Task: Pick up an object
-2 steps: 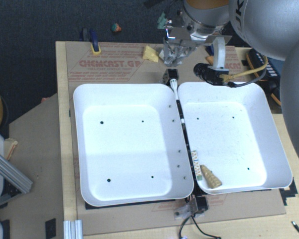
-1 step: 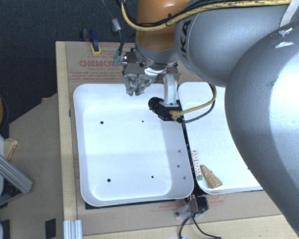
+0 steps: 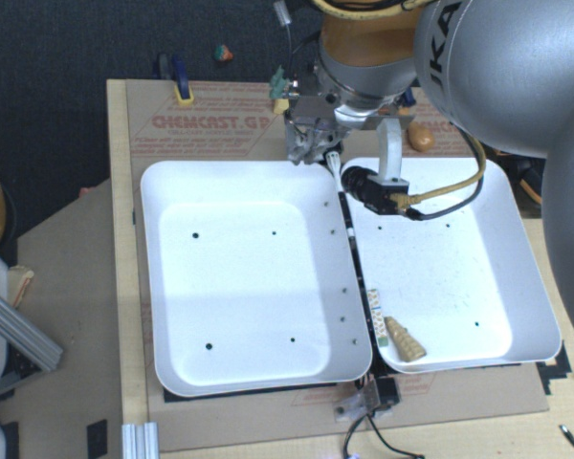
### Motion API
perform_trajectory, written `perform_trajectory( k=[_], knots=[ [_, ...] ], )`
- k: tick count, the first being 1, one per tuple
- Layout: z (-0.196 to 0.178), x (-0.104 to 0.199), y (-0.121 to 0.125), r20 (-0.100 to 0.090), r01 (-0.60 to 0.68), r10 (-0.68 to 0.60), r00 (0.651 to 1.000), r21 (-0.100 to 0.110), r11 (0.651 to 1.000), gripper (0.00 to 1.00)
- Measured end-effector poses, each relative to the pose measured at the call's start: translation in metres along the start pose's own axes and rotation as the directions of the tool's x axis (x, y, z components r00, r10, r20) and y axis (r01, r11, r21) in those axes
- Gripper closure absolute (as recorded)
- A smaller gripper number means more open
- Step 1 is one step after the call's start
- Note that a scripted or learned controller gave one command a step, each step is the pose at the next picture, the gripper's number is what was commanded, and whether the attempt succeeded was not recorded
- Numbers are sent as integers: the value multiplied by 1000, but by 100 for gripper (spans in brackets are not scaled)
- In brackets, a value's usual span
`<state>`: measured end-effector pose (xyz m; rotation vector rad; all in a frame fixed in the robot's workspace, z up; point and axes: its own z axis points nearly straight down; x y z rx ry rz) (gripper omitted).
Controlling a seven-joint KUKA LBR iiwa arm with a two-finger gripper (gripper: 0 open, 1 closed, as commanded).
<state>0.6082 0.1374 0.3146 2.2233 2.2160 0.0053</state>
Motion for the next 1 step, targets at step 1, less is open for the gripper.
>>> perform_trajectory(
  k=[1],
  knots=[
    [81, 63, -33, 1, 10, -10, 1000, 16, 1000, 100]
  ],
)
